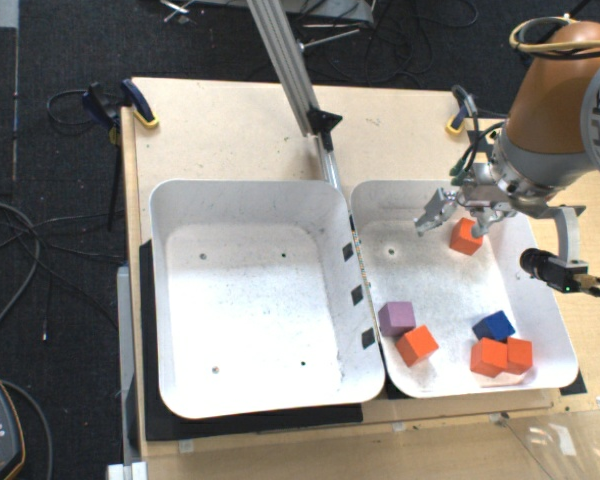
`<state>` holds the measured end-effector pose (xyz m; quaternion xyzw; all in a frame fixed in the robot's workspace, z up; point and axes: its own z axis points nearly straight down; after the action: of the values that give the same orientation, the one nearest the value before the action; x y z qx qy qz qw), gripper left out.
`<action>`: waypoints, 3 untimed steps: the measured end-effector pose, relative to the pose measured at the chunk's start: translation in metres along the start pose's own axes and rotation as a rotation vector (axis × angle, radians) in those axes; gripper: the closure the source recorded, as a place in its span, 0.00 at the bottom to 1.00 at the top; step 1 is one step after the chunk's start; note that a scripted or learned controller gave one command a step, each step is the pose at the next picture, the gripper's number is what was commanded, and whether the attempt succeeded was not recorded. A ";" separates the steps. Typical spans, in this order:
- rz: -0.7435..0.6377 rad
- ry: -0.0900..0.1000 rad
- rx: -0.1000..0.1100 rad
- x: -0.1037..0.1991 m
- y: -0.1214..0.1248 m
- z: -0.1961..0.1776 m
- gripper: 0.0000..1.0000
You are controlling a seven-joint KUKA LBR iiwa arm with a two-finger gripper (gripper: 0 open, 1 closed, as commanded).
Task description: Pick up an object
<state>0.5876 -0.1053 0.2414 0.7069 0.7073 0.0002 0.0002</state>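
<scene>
So the bench [230, 128] takes up most of the frame, with the left bin [180, 228] at center-left and the right bin [400, 208] beside it, the two touching along the middle. The arm [560, 98] comes in from the upper right, and its gripper [458, 213] hangs over the top of the right bin, fingers spread wide with nothing between them. An orange block [466, 237] sits just below-right of it. Lower down there's a purple block [396, 317] touching another orange cube [417, 344], and at lower right a blue block [494, 325] next to two orange blocks [500, 355].
</scene>
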 end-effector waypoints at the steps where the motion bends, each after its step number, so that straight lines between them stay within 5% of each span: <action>1: -0.001 0.000 -0.003 0.000 0.001 -0.010 1.00; 2: 0.005 -0.002 0.004 -0.048 -0.001 0.028 1.00; 3: 0.001 -0.001 0.001 -0.045 0.000 0.026 0.00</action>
<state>0.5878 -0.1499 0.2157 0.7073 0.7069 -0.0004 0.0002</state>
